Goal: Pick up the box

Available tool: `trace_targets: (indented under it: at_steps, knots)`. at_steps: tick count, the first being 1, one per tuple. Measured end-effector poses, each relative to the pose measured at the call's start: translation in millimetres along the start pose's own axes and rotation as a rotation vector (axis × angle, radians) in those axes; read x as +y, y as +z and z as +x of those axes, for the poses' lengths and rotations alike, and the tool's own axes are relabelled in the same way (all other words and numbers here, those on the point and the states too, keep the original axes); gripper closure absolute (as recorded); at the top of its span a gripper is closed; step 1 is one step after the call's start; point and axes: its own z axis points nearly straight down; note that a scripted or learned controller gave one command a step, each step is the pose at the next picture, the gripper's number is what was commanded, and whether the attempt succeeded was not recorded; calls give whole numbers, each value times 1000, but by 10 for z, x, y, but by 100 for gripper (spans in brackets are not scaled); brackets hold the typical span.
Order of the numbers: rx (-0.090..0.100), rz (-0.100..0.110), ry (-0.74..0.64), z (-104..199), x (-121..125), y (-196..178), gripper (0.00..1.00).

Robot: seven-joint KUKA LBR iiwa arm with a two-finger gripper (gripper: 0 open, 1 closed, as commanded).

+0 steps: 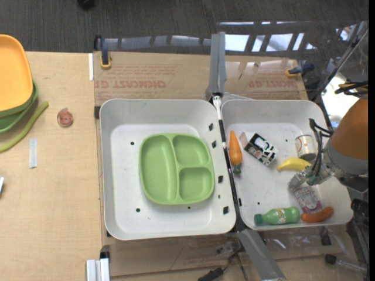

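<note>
Two shallow white bins sit side by side on the bench. The left bin holds one green divided plate, lying flat near its middle. The right bin holds the rest: a carrot upright along the left wall; the box, small, black and white, lying tilted just right of the carrot in the upper middle of the bin; a banana to the box's lower right; a pale tin above the banana near the right wall; a green bottle on its side along the near wall; a red-orange sausage-shaped item just right of the bottle. The gripper hangs low over the right side of the bin, just below the banana and well apart from the box; whether its fingers are apart or together I cannot tell. Orange and green plates are stacked at the bench's far left.
</note>
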Motion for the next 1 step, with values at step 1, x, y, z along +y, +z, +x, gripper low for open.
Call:
trace_targets:
  at_steps: [1]
  knots:
    - [4, 3, 0, -1, 3, -51, 100]
